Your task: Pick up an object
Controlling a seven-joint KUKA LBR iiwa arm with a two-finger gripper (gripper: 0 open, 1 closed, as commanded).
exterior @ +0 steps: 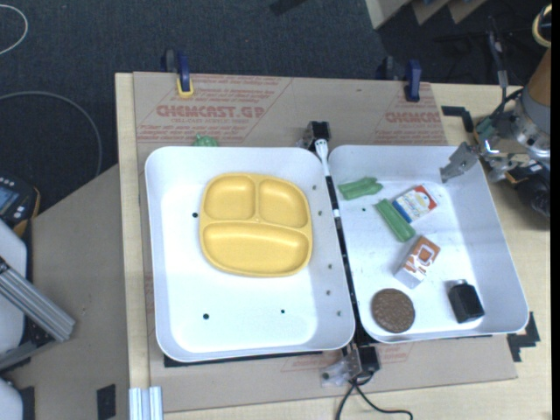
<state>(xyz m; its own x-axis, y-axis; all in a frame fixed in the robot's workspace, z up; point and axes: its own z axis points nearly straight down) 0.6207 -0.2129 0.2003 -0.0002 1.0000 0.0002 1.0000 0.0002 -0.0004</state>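
The two-finger gripper (457,166) hangs over the right white bin (506,261)'s far corner, jaws seemingly spread — hard to be sure; nothing between them; nearest lie the small white-and-blue carton (415,204) and green stick (395,220) — descend centred, then close.

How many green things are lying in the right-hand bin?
2: a light green piece near the bin's upper left corner, and a darker green stick just below it, slanting toward the middle. None looks hidden.
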